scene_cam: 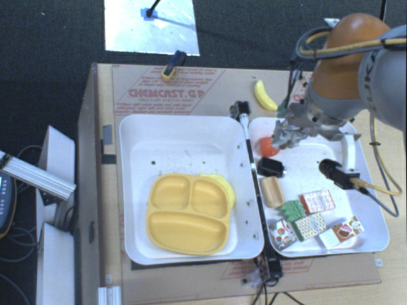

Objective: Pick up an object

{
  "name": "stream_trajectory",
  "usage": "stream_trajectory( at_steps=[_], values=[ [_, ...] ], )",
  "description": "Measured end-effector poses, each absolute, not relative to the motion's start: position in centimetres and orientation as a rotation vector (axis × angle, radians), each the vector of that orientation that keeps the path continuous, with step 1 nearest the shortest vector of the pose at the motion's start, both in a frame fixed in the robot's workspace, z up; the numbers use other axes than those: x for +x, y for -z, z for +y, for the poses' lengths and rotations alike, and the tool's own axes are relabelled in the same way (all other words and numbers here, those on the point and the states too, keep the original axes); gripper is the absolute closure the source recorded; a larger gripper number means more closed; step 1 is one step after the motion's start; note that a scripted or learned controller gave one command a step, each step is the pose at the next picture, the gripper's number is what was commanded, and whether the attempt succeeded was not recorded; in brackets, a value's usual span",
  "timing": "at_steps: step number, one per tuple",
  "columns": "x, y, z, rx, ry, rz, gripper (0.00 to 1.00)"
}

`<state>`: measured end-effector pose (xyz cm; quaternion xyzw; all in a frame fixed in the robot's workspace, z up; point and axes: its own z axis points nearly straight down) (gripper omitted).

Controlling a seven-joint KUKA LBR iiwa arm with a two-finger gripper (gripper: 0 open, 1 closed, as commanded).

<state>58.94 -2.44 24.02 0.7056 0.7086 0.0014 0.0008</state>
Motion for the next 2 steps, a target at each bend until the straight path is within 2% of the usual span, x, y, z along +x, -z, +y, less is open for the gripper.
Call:
stream_trajectory(
  at_steps=[1,2],
  values=[
    [56.6,-20.5,0.1,2.217,0.000,2.226,1.00],
    [57.3,-24.8,-0.4,2.215,-0.003,2.224,1.00]
  ],
)
